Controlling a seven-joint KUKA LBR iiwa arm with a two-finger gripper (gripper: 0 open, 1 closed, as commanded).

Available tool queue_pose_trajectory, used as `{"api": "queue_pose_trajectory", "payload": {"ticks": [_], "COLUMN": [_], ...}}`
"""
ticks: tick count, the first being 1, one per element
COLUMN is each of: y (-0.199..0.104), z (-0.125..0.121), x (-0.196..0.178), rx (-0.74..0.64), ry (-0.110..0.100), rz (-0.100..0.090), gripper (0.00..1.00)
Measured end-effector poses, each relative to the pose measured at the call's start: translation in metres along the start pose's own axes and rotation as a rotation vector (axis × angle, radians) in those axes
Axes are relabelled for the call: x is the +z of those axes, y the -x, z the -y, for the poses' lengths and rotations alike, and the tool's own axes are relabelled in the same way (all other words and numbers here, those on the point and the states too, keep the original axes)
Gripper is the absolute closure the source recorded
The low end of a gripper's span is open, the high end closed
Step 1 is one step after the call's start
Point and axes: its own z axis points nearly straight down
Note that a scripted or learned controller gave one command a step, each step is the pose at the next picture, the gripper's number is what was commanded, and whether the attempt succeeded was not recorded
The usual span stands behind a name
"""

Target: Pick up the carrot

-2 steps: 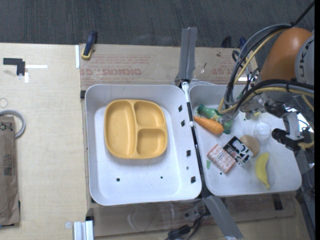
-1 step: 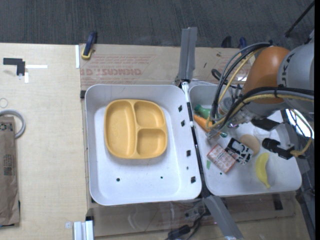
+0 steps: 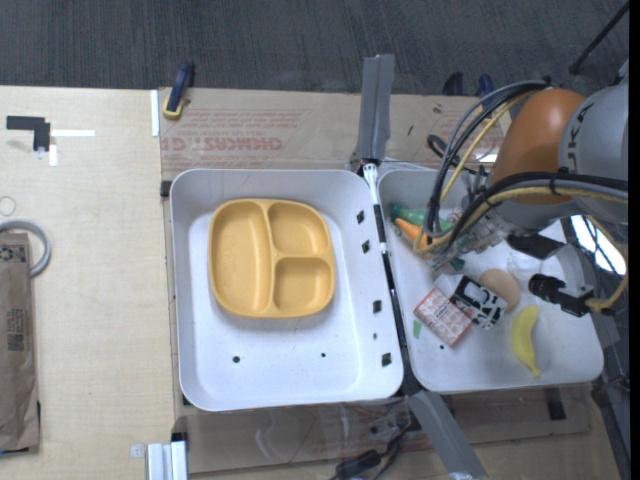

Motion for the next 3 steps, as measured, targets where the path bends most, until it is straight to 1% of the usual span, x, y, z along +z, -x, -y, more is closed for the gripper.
{"api": "queue_pose_trajectory", "payload": {"ticks": [1, 2, 3], "y": [0.000, 0.020, 0.038], "z": [0.000, -0.003, -0.003], "x": [0.000, -0.047, -0.025], "rx": [-0.001, -0.030, -0.195], "ry": [0.000, 0.004, 0.000], "rz": [0.000, 0.002, 0.022], "gripper": [0.00, 0.00, 0.00]}}
